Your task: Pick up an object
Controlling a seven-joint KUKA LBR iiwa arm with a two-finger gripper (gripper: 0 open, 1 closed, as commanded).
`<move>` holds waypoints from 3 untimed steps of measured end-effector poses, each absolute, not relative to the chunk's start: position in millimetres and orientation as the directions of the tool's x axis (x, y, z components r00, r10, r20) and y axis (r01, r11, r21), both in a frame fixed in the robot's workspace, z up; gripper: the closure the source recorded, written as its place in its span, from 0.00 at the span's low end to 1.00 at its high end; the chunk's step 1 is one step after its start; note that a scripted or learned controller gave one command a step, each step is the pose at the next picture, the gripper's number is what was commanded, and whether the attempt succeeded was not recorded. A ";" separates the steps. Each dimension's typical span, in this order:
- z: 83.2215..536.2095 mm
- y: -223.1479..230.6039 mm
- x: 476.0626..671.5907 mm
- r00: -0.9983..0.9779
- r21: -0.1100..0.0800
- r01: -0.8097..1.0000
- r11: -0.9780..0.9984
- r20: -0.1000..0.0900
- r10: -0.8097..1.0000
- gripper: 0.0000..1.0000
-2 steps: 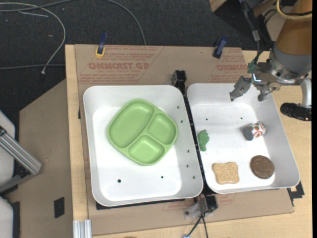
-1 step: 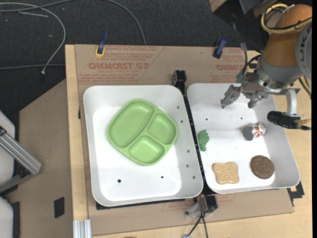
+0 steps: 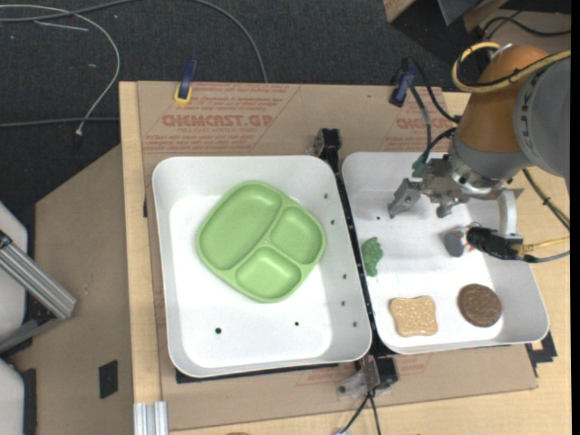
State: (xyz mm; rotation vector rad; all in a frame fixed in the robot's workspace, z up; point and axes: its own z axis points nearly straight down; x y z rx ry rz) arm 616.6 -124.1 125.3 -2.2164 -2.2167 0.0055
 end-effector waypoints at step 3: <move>249.5 -117.9 626.9 -0.002 0.006 1.000 0.002 -0.001 1.000 1.00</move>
